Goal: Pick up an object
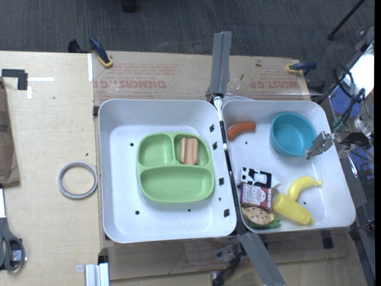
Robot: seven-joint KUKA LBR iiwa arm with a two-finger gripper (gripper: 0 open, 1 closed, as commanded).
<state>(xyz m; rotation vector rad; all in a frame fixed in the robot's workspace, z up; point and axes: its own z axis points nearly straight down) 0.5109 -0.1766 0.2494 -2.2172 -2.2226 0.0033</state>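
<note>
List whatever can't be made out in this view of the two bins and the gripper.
- Gripper: small against the right bin's rim; its finger state is unreadable, and the arm runs off the right edge.
- Carton: its print is too small to read.
- Round item under the carton: partly covered, identity unclear.
- Yellow bottle: the banana overlaps its upper end.
- Food in the green tray: too blurred to tell one piece from two.

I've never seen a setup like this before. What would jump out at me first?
Probably the green divided plate in the left bin, with a hot dog in its upper right compartment. Then the right bin's bright toys: a blue bowl at the back, a banana nearer the front. The pincer sits by the bowl's right rim.
</note>
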